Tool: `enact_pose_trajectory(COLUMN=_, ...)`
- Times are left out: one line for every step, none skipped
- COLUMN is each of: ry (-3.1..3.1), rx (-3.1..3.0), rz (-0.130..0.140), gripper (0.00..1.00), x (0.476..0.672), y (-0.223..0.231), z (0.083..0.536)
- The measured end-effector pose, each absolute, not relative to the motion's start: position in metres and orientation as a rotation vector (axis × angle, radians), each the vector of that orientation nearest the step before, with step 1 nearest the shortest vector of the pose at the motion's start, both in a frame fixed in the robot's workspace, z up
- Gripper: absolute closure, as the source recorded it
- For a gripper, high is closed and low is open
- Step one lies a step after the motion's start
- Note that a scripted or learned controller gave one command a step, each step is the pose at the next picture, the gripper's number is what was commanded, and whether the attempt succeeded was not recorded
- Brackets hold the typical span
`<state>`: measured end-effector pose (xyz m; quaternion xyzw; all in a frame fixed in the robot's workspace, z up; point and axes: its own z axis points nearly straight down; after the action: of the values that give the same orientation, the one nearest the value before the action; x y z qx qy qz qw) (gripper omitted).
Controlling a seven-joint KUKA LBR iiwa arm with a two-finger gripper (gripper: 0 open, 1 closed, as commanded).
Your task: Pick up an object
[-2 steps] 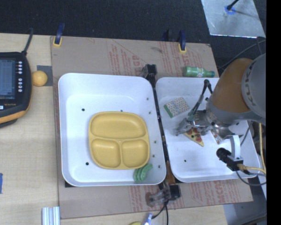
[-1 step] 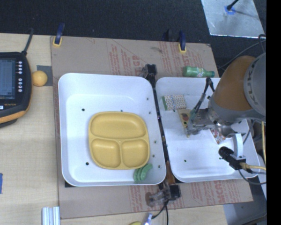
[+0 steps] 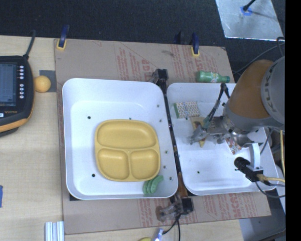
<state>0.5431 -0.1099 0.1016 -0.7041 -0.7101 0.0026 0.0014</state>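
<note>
Claw [image 3: 199,136] — metal, state unclear — low in right bin [image 3: 210,182], perhaps touching patterned packet [image 3: 186,109].

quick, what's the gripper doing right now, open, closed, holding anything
Gripper: low in the right bin; whether it is open, closed or holding anything cannot be told.

Divided tray [image 3: 127,149] in left bin [image 3: 75,99]; pincer [image 3: 199,136] over right bin [image 3: 210,182].

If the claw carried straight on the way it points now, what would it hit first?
The claw points down and left into the right bin. Likely the bin floor first, near a small patterned packet; depth is unclear from above.
</note>
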Motion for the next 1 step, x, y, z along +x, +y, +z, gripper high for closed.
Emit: enact_pose_trajectory(ry=-2.225, rx=-2.215, rz=0.003, gripper=0.00, x=0.5866, y=-0.1080, z=0.0917)
